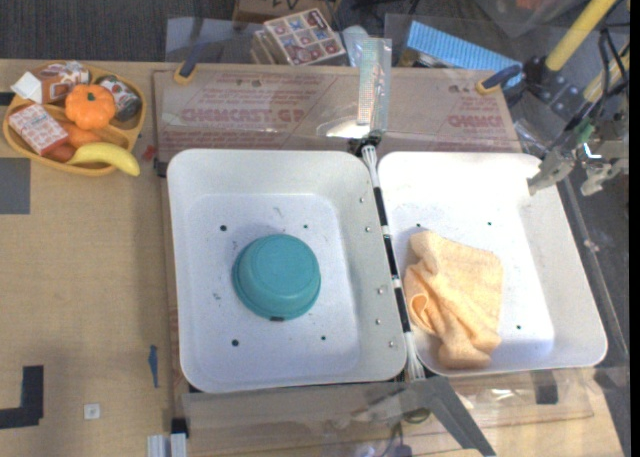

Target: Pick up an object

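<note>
Nothing is being lifted yet: a teal bowl [277, 276] is sitting in the left bin [190, 185], a yellow cloth [455, 295] is lying in the right bin [560, 275], both untouched.

The left bin [200, 205] is showing smooth white plastic with a faint sheen, and the right bin [470, 195] is looking the same, glare washing over its floor. The teal bowl [278, 276] is sitting matt and smooth, looking like plastic. The yellow-orange cloth [458, 297] is lying soft and crumpled, its weave looking fuzzy and dull. The bench [80, 295] is showing a pale wood-look surface, flat and matt. Behind the bins, printed cardboard [260, 110] is lying under clear, shiny film that is catching the light. The tray [20, 135] of toy food is gleaming like glossy plastic, the banana [105, 156] and pumpkin [90, 105] especially.
</note>
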Motion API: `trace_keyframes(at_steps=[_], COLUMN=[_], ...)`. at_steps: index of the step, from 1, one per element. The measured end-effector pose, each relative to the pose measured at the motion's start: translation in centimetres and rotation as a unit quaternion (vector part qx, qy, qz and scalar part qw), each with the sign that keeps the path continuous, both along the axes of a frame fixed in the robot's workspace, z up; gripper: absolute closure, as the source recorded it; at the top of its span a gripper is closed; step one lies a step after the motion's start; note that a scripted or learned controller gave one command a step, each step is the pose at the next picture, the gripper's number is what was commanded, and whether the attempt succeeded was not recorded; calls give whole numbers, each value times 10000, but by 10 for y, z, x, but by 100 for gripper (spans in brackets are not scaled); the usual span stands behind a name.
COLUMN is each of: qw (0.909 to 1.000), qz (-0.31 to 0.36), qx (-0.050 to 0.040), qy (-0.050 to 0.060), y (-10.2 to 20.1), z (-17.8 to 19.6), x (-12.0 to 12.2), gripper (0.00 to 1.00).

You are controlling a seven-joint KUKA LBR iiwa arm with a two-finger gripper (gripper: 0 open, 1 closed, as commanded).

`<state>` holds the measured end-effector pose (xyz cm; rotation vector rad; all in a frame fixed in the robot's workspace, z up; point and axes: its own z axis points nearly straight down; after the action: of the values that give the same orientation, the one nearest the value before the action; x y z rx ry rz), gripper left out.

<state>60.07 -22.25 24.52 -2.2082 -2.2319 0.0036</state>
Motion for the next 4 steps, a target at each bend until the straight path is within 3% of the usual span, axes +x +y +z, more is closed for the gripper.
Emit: trace_keyframes(at_steps=[1, 2, 3, 4], qw=[9995, 9782, 9787, 9787], qz=[308, 2076, 2051, 2052], qx=[5, -5, -5, -6], qy=[-5, -51, -71, -71], y=[25, 83, 81, 81], z=[-101, -157, -147, -147], x=[-62, -30, -29, -29], gripper=[0, 0, 100, 0])
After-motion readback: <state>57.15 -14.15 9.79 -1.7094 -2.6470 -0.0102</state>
